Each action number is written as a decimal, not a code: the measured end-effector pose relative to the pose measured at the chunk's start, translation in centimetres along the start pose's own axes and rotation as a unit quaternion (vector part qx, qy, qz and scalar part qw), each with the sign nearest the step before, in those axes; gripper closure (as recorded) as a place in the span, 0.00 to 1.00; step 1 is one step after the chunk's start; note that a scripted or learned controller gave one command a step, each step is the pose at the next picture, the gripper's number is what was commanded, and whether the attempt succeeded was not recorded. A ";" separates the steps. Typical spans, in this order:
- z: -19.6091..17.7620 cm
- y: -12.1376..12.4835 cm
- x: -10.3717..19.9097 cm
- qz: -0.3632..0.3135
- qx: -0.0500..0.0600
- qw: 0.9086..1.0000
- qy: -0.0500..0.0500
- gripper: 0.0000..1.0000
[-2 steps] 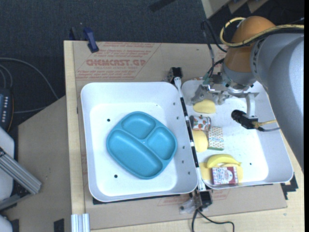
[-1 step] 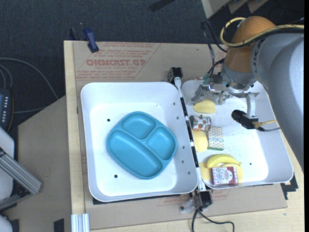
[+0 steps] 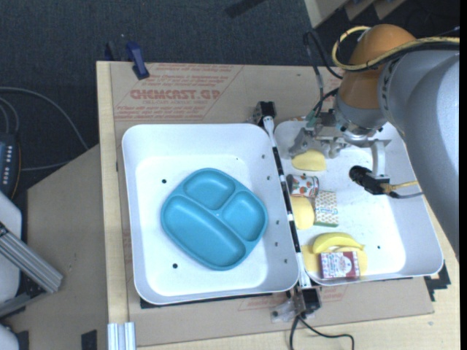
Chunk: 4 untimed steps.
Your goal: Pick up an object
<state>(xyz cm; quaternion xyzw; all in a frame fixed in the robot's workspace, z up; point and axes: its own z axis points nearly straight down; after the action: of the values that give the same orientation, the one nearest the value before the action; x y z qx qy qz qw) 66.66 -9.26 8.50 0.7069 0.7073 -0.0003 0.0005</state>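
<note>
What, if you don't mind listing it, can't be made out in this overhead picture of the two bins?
- Claw: in the camera view the wrist hides its fingertips, so its state and any contact with the pale yellow object cannot be judged.
- Red-and-white carton: print too small to read.
- Patterned packet: design too small to identify.
- Right bin: the arm covers its far corner.
- Banana: the carton overlaps its near side.

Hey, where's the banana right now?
The banana lies in the right bin, near its front edge, just above the small red box and below the yellow ball.
</note>
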 end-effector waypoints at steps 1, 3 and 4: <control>0.0 0.0 0.0 0.000 0.000 1.000 0.000 0.00; 0.0 -0.3 -0.1 0.000 0.001 1.000 0.000 0.00; 0.0 0.0 -0.1 0.000 -0.001 1.000 0.000 0.00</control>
<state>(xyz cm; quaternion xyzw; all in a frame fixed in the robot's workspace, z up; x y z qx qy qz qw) 66.67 -9.34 8.48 0.7066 0.7076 0.0002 0.0009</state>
